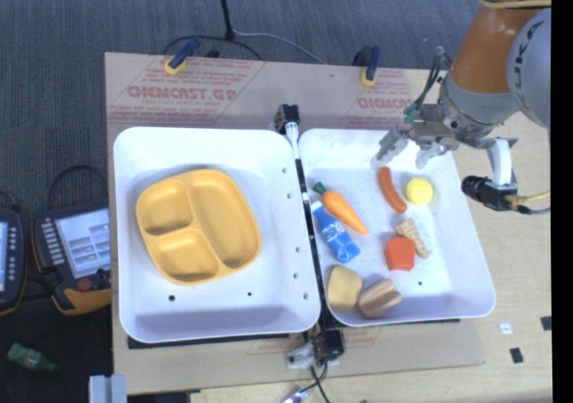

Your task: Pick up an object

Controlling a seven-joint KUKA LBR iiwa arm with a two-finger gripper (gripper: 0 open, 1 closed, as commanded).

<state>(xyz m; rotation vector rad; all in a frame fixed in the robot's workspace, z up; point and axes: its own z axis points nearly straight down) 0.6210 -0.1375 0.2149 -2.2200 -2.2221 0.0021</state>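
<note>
The pincer (410,149) hangs over the far part of the right bin (466,303), its two fingers (389,145) spread apart with nothing between them and touching nothing. Bare white floor lies just under it and toward the far rim, so there is open room there; the food sits nearer the camera than the pincer. Counted: one sausage (390,189) just below the fingers, one yellow ball (419,191) beside it, one carrot (343,210) to the lower left, one blue bottle (336,237) past that against the dividing edge, one wafer (413,236), one red block (400,253), and one tan lump (344,286) touching one brown roll (380,297) at the near rim. The left bin (134,321), well away from the pincer, holds one yellow divided plate (197,224).
</note>
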